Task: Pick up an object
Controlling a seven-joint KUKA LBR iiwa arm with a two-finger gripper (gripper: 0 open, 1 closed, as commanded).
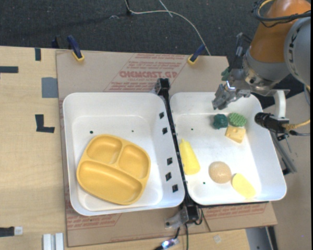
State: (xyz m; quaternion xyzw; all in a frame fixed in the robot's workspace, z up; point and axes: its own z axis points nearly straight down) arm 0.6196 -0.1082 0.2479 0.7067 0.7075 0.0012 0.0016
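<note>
Nothing picked yet, by our read: in the right bin (271, 155) the lemon (243, 185) and egg (219, 172) sit near the front edge, the corn (188, 157) by the left wall, and the cheese (236, 134), green lump (219, 121) and light-green piece (237, 120) cluster toward the back. The tray (113, 168) lies in the left bin (73, 105). We see the gripper (223, 100) at the right bin's back edge, just beyond the green lump, nothing between its fingers and we cannot tell their spread; approach, grasp and lift all remain.

Grey arm from right, wrist bent down, jaws (223, 99) seemingly empty
</note>
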